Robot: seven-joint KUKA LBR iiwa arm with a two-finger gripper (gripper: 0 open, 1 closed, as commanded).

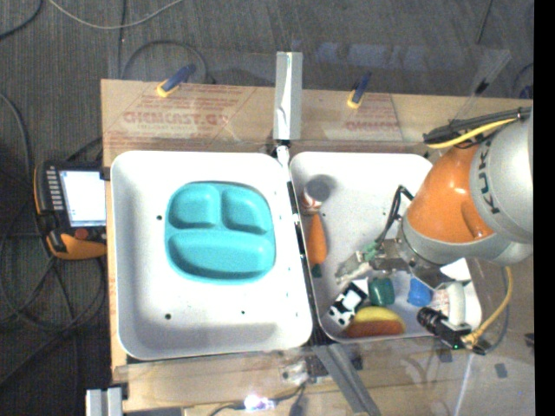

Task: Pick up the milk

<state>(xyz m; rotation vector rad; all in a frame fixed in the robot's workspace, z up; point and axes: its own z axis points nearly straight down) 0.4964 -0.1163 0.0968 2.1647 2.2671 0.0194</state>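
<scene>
The milk (349, 305) is a small black-and-white carton lying in the right bin (364, 176), near its front left corner. My gripper (350, 267) hangs just above and behind the carton, reaching in from the right under the orange wrist band. Its silver fingers (357, 256) stand open with nothing between them. The carton rests on the bin floor, apart from the fingers.
Beside the milk lie a yellow-red fruit (375, 321), a green piece (381, 293), a blue piece (419, 294) and a white pack (453, 302). An orange carrot (316, 237) and a grey disc (319, 186) lie along the right bin's left wall. The left bin (139, 319) holds a teal divided tray (221, 230).
</scene>
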